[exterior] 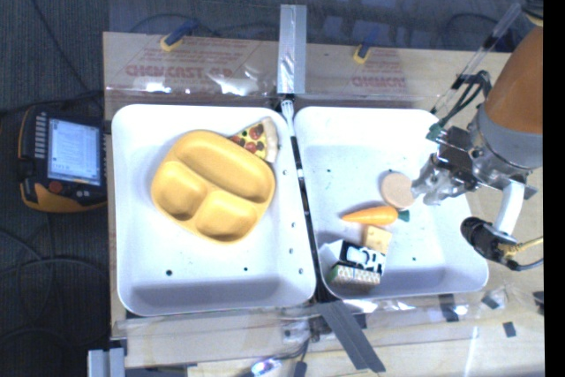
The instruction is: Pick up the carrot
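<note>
I see carrot [371, 214] lying flat in right bin [353, 130], just below tan disc [397, 188], above cheese wedge [377, 237]. Fingers [432, 186] hover right of carrot; I cannot tell their spread. Yellow tray [212, 185] in left bin [141, 190].

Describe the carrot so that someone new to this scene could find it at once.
Look in the right-hand white bin, toward its middle. The carrot lies on its side just below a round tan disc and above a pale yellow block. It alone is bright orange and tapered, with a green tip.
</note>
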Controlling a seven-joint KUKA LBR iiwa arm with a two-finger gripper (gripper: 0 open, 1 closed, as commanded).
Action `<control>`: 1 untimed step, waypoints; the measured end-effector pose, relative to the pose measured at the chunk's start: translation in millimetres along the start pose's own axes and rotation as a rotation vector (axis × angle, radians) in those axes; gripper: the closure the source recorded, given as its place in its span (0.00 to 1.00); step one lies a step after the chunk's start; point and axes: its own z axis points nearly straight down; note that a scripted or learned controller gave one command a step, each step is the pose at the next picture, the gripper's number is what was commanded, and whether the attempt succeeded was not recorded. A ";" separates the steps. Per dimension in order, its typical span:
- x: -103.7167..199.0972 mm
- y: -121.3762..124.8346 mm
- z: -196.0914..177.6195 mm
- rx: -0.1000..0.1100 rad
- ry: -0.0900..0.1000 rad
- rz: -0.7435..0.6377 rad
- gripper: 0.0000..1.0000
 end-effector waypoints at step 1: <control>-0.2 0.0 0.0 0.000 0.000 0.001 0.00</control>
